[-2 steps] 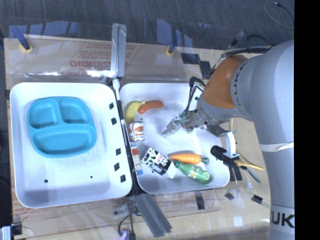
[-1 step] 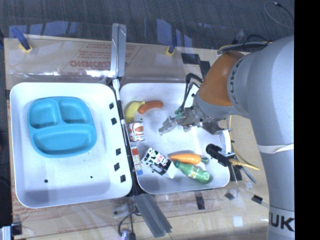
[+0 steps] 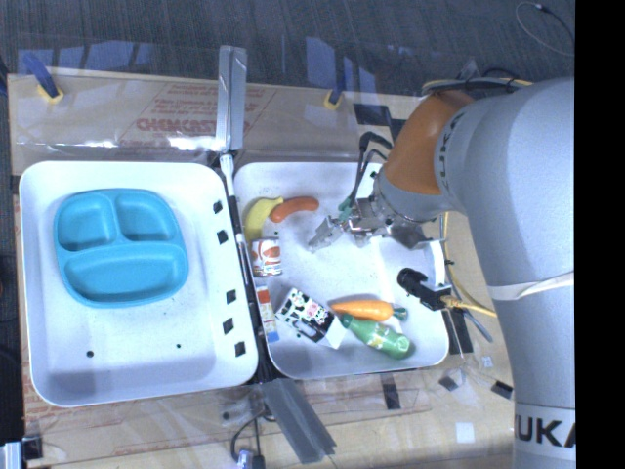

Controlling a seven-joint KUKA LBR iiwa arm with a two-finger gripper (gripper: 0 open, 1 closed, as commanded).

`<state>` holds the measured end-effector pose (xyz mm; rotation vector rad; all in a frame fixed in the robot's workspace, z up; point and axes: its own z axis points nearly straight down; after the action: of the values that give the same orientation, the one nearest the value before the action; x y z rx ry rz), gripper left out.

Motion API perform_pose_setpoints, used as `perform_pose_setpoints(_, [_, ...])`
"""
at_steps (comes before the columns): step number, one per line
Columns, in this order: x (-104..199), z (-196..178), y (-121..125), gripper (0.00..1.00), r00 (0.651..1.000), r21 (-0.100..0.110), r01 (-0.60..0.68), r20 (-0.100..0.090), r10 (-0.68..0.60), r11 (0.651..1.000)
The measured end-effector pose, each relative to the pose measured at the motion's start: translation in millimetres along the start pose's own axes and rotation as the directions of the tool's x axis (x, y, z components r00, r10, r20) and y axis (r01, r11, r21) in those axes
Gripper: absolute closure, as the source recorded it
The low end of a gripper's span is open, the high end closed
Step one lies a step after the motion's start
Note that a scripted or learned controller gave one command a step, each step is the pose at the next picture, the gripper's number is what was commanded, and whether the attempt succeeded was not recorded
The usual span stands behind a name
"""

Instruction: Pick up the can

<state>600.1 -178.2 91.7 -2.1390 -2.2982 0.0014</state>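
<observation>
The can [image 3: 266,256] is small, with a red and white label, and stands against the left wall of the right bin [image 3: 430,352], just below a yellow banana [image 3: 256,214]. My gripper [image 3: 327,233] hangs over the middle of the right bin, to the right of the can and slightly farther back, apart from it. Its metal fingers point left and are open, with nothing between them.
An orange sausage [image 3: 294,207] lies beside the banana. A cow-patterned box [image 3: 305,315], a carrot [image 3: 363,310] and a green bottle [image 3: 379,336] lie along the right bin's front. The left bin [image 3: 39,360] holds a blue divided plate [image 3: 119,243].
</observation>
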Motion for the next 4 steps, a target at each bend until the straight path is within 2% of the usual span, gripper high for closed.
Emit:
perform_pose_setpoints(1, [35.1, 0.4, -9.2, 0.00, 1.000, 0.002, -0.011, 0.000, 0.011, 1.000])
perform_pose_setpoints(2, [-7.6, 0.7, -28.0, 0.00, 1.000, 0.004, -0.026, -0.002, 0.026, 1.000])
perform_pose_setpoints(3, [-20.7, -0.9, 14.9, 0.00, 0.999, -0.001, 0.053, 0.000, -0.053, 0.999])
perform_pose_setpoints(4, [10.9, 0.4, 14.7, 0.00, 0.999, 0.003, -0.052, -0.002, 0.052, 0.999])
